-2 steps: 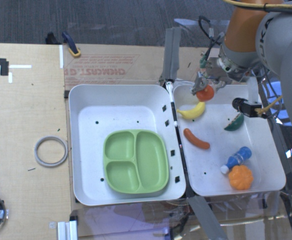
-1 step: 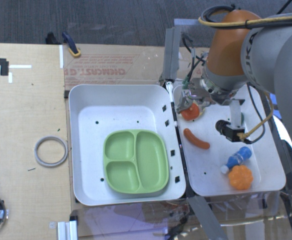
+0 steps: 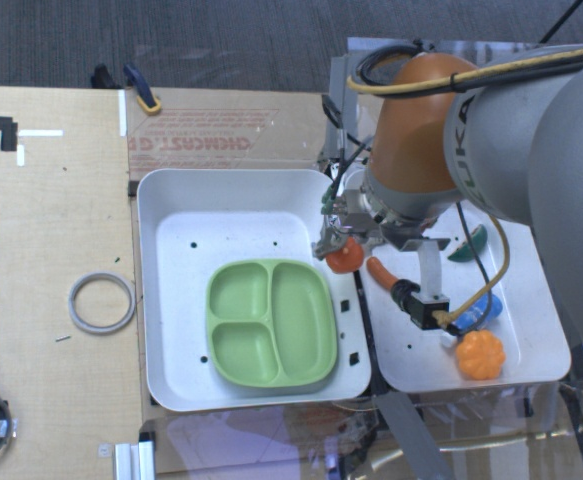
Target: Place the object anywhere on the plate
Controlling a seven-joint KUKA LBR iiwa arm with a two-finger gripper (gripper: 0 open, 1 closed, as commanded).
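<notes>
A green plate (image 3: 271, 323) with three compartments lies in the left bin (image 3: 171, 268), toward its front right. My gripper (image 3: 338, 245) hangs over the divide between the two bins, just past the plate's far right corner. A small round red-orange object (image 3: 347, 260) sits between its fingertips, and the fingers are shut on it. The object hangs above the left bin's right rim, beside the plate and not over it. The orange-banded wrist hides the back of the right bin.
The right bin (image 3: 531, 298) holds an orange pumpkin-like toy (image 3: 481, 354), a blue item (image 3: 483, 313), an orange-red carrot-like piece (image 3: 382, 271) and a green piece (image 3: 468, 247). A black cable connector (image 3: 418, 304) dangles there. A grey ring (image 3: 102, 301) lies on the wooden bench.
</notes>
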